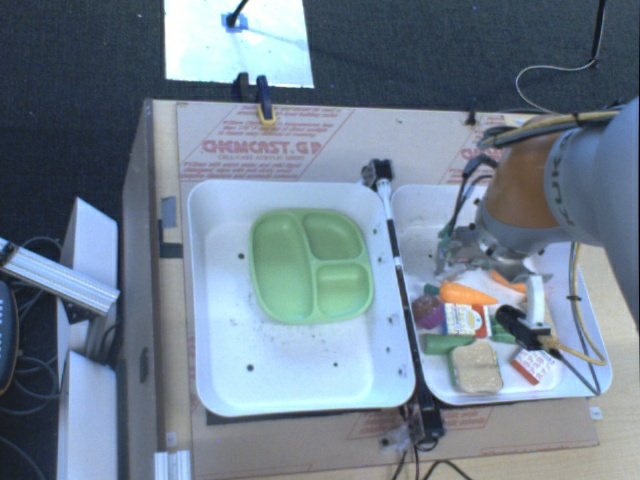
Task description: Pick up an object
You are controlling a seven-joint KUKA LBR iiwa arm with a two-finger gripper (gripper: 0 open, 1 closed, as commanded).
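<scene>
Toy foods (478, 340) in right bin (590, 323), arm bent over them, end effector (452, 258) state unclear

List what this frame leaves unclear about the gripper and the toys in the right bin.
- Two-finger gripper, camera view: dark, small and partly under the grey arm with its orange band; whether it grips anything is unreadable.
- Orange carrot-shaped toy: its far side is hidden by the wrist above it.
- Small red-and-white printed box: print too small to read.
- Shallow white right bin: its far right corner is covered by the arm.
</scene>
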